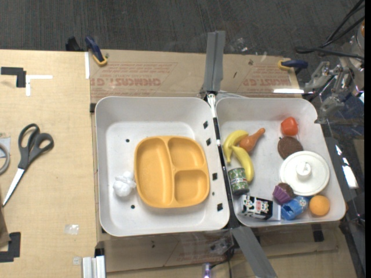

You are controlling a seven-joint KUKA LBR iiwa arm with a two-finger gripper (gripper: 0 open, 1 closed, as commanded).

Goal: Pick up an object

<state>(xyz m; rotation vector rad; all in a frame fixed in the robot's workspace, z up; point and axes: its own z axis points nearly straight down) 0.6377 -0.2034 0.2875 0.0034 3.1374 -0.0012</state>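
Right bin (324, 133) holds all the likely pick targets; the left bin (107, 155) carries a yellow divided plate (173, 171) and a small white crumpled item (123, 185).

Pincer (332, 88): metal and clear parts hang over the far right corner of the right bin, blurred into cabling. Cannot tell whether it is open or closed; nothing is visibly gripped.

Contents lie below and left of the pincer in the camera view.
- Red round toy (289, 126): nearest, near the far wall, compact, no clear long axis.
- Brown lump (289, 147): just beside it, toward the near side.
- White round lid with knob (304, 172): touching or nearly touching the brown lump.
- Banana (240, 154): by the dividing wall, long axis running far to near, curved, with the orange cone-shaped toy (253, 138) lying against its far end, pointing up-right.
- Green can (237, 180), orange ball (319, 205): near side.

Judgement: the red toy is the shortest reach and stands fairly free; the near-edge cluster is crowded.
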